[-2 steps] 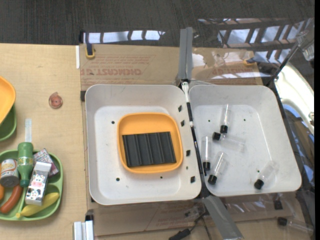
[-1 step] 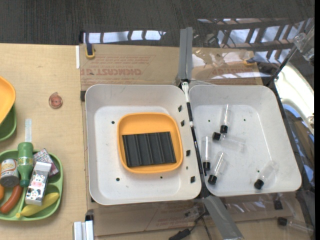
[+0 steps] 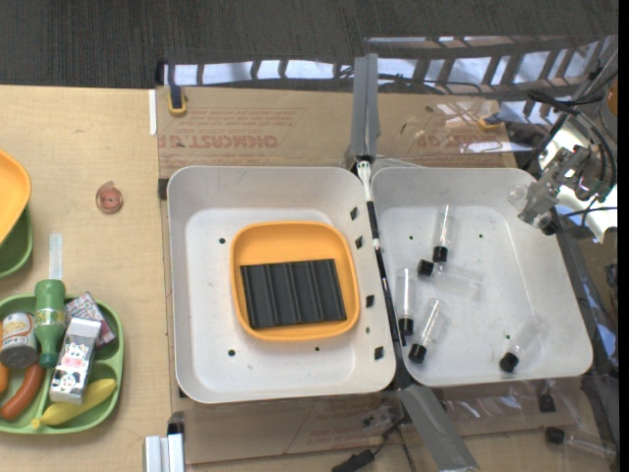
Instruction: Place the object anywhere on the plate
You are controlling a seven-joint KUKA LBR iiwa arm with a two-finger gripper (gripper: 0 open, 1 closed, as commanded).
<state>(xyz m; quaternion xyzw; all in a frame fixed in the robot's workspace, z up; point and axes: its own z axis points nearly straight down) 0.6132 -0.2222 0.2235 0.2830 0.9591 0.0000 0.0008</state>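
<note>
An orange plate (image 3: 295,236) lies in the middle of the left bin (image 3: 197,293). A dark grey ribbed pad (image 3: 295,293) rests flat on the plate. Several clear tubes with black caps lie scattered in the right bin (image 3: 491,214), among them one upright in the picture (image 3: 440,236), one near the divider (image 3: 403,298) and one at the front right (image 3: 519,348). My gripper (image 3: 541,207) hangs over the right bin's far right corner, away from the tubes and far from the plate. Nothing shows beneath it.
A green tray (image 3: 103,401) of toy food and a bottle sits at the bench's front left. An orange bowl (image 3: 10,200) pokes in at the left edge, with a small pink item (image 3: 109,198) near it. Cardboard (image 3: 256,136) lies behind the bins.
</note>
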